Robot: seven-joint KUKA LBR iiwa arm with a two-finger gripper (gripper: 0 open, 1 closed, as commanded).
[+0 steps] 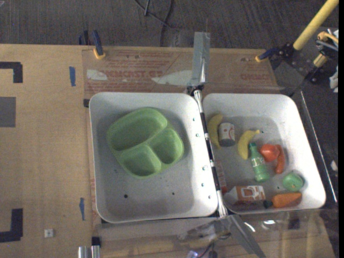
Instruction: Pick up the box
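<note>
- The box (248, 193), orange and white, lies flat in the right bin (301, 114), against its near wall by the near-left corner.
- An orange carrot (286, 199) lies just right of the box; a green bottle (259, 166) stands just behind it.
- Two bananas (246, 143) and a small can (227, 134) sit farther back from the box.
- The left bin (107, 198), left of the box, holds a green divided plate (145, 142).
- The gripper's state cannot be told.

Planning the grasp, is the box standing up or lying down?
Lying flat: the box shows its broad printed face upward, on the right bin's floor.
</note>
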